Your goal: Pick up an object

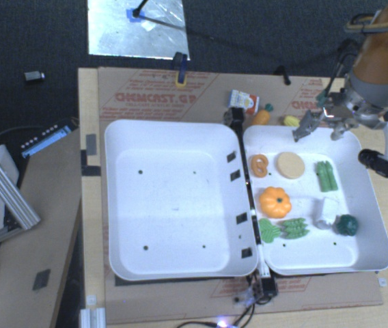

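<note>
The gripper hovers with its jaws apart above the right bin, near the tan disc and pumpkin.

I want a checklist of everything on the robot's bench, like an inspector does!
Surface: cardboard-covered bench bearing a left bin and right bin.
Job's things: in the right bin, orange pumpkin, tan disc, pretzel, green stalks, pea pods, dark green ball.
Clutter: small toys behind the bins.
Grippers: gripper over the right bin's back edge, fingers open, holding nothing.
Cables: wires at front edge.
Surroundings: shiny sheet on dark floor.
</note>
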Controlling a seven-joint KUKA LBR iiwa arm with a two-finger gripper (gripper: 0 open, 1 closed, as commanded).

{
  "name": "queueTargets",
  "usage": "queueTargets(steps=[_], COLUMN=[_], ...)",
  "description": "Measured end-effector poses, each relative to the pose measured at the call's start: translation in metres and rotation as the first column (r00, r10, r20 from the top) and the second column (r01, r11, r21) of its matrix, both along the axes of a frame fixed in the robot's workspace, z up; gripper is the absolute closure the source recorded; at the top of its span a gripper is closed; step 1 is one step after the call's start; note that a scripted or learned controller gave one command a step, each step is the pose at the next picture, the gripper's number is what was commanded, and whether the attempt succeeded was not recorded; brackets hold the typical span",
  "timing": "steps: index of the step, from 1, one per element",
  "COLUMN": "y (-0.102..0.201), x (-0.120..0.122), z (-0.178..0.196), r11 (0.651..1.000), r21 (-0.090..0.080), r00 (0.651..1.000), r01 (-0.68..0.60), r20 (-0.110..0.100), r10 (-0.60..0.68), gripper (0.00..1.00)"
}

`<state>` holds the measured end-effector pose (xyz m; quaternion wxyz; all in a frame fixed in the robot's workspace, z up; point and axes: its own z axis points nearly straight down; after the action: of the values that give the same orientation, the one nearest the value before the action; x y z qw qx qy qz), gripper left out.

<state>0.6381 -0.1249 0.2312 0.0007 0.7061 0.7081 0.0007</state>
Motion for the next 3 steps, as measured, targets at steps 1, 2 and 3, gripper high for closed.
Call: queueTargets(steps=[1, 2, 3], y=[0.0, 0.07, 0.15], x=[0.001, 0.029, 0.019], z=[0.011, 0.04, 0.108], r11=[1.0, 1.0, 1.0], r21=[0.0, 0.002, 0.004], r00=[1.0, 1.0, 1.0], r01=[-0.003, -0.009, -0.011], r20=[0.004, 0.004, 0.008], r10=[0.003, 0.009, 0.011], gripper=[1.0, 1.0, 1.0])
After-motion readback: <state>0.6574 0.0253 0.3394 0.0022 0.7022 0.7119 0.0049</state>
